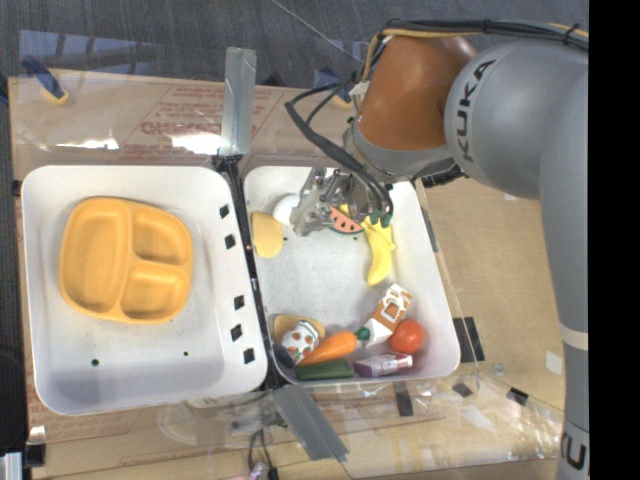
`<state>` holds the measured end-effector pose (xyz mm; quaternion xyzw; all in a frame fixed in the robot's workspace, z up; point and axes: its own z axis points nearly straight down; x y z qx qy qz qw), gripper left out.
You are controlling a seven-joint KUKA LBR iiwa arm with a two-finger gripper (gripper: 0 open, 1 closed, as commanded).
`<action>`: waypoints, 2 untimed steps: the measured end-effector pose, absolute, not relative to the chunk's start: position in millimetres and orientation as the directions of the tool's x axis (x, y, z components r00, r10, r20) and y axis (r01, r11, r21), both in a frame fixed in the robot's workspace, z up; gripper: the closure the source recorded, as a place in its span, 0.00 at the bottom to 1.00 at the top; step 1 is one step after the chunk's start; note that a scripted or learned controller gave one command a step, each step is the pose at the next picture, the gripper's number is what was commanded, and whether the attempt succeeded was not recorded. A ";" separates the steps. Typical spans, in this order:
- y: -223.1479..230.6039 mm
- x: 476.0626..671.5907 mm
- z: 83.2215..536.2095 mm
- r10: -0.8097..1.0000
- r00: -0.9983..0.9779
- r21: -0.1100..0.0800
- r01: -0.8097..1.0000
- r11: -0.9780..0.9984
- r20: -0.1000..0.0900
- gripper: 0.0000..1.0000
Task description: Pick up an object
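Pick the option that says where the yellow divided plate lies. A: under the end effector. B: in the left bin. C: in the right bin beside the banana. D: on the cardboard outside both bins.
B: the yellow divided plate lies flat in the left bin, apart from the toy food, such as the banana, which lies in the right bin.

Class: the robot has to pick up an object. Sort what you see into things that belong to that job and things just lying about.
Belongs to the job:
- hand
- banana
- watermelon slice
- carrot
- tomato
- right bin

Just lying about:
- yellow divided plate
- left bin
- grey tape
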<state>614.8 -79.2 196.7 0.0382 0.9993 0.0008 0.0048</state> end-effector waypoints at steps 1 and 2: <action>-145.5 630.9 276.2 -0.081 -0.997 -0.004 -0.081 0.997 -0.008 1.00; -143.6 631.9 285.5 -0.086 -0.996 -0.003 -0.086 0.996 -0.008 1.00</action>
